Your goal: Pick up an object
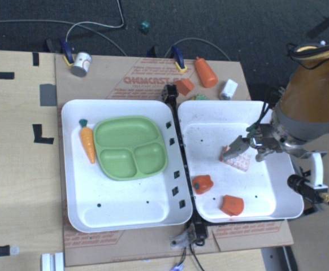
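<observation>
Nearest my camera sat the front rim of the two white bins, so I started there. From my remote seat the left bin (74, 196) looked like smooth, glossy plastic with rounded corners, and it carried the biggest item, a matte green divided plate (130, 147) with three shallow compartments, lying toward the bin's twelve o'clock side. At the plate's nine o'clock, just beside it, lay a toy carrot (87, 143), orange and tapered with a small green top.

The right bin (277, 208) matched the left in shape and finish. The grey arm reached in from three o'clock, and its gripper (236, 149) hung low over the middle of that bin. Its dark fingers were down against a small flat packet (239, 161), pale pink-and-white with a faint checked print and a soft, crinkled look; I could not tell whether the jaws were clenched on it or released. That packet sat near the bin's centre.

At the bin's six o'clock lay an orange-red block (232, 205), chunky and rounded, and at its seven o'clock a smaller orange lump (202, 183), well apart from the packet.
</observation>
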`<state>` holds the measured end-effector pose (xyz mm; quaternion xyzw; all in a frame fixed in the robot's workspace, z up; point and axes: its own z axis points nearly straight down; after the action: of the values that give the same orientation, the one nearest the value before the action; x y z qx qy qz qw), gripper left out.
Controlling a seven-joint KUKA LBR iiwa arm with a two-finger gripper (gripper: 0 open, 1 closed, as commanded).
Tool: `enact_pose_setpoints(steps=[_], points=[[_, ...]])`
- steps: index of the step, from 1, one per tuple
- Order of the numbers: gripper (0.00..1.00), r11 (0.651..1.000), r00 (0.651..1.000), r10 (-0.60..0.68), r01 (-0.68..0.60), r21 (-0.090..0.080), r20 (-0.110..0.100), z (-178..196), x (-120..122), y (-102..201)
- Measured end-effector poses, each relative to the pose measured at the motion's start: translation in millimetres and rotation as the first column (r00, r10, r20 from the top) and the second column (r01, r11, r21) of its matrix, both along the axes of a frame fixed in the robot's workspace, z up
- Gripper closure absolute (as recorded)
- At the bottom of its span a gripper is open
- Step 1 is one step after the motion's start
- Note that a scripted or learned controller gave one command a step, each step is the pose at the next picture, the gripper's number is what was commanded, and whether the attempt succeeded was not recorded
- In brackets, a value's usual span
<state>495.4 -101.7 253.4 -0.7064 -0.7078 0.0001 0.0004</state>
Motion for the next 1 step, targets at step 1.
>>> enact_pose_setpoints(steps=[1], points=[[0.00, 1.000, 1.000, -0.002, 0.002, 0.000, -0.002, -77.7, 49.4, -46.4]])
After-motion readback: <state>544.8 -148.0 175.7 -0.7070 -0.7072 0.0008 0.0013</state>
